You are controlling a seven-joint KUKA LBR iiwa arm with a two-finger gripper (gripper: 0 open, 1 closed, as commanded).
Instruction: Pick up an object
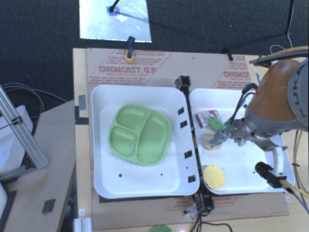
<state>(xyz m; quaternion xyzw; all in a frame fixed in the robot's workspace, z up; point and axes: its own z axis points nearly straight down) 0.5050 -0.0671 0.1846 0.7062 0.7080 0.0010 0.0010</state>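
- One tool (pixel 218 138) hung low in the right bin (pixel 270 185), at the end of the grey arm (pixel 276 100) with its orange band; whether it was clenched or released I could not tell
- Two white bins sat side by side on the table (pixel 159 64): the right one under the tool, the left bin (pixel 104 178) well apart from it, across the divider
- One green sectioned plate (pixel 140 135) lay in the left bin, three compartments counted, far from the tool
- One small tan round object (pixel 209 142) lay directly beneath the tool tip, touching or nearly touching it; contact could not be settled
- One green item (pixel 216 123) lay just beside the tool, on its far side, partly hidden by it
- One pink and white packet (pixel 206 117) lay next to that green item, a little further from the tool
- One yellow rounded object (pixel 214 176) lay near the tool, on its near side, close to the bin's front corner
- Four loose objects in all were counted in the right bin, none visibly lifted
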